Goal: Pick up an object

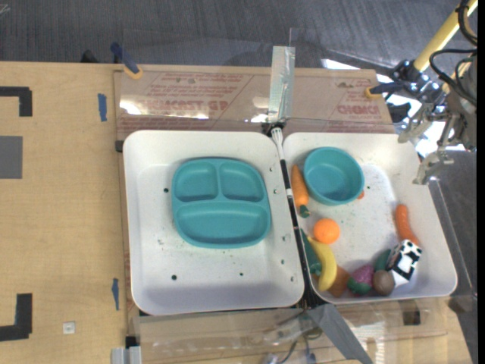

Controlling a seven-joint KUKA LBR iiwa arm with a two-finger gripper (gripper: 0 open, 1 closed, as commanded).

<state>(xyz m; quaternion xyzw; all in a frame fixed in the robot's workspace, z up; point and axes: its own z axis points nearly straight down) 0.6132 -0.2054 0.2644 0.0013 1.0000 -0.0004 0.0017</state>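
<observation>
A robot's gripper [433, 155] hangs over the far right corner of the right bin [439, 243], above the rim and clear of everything inside; whether it is open or closed cannot be made out from this angle. The bin holds the available pickings: a teal bowl [333, 174] at the back, a long carrot [300, 186] lying against the divider, an orange [327, 230] near the middle, and a banana [326, 265] curving towards the front edge, next to a crowded cluster of a purple piece [362, 279], a brown piece [383, 281] and a black-and-white toy [407, 261]. A short carrot [402, 220] lies by itself towards the right wall, nearest the gripper and with bare floor on both sides. The left bin [144, 226], beside it on the counter [53, 226], carries a teal divided plate [221, 202]. Nothing has been lifted. The short carrot looks like the easiest target: probably light, hard plastic play food, smooth enough to slip, and best taken across its narrow middle, with the grip set square to its length. The orange would likely roll away from an off-centre squeeze. The front cluster leaves little room to come down between its pieces, and the bowl offers only its thin rim.
</observation>
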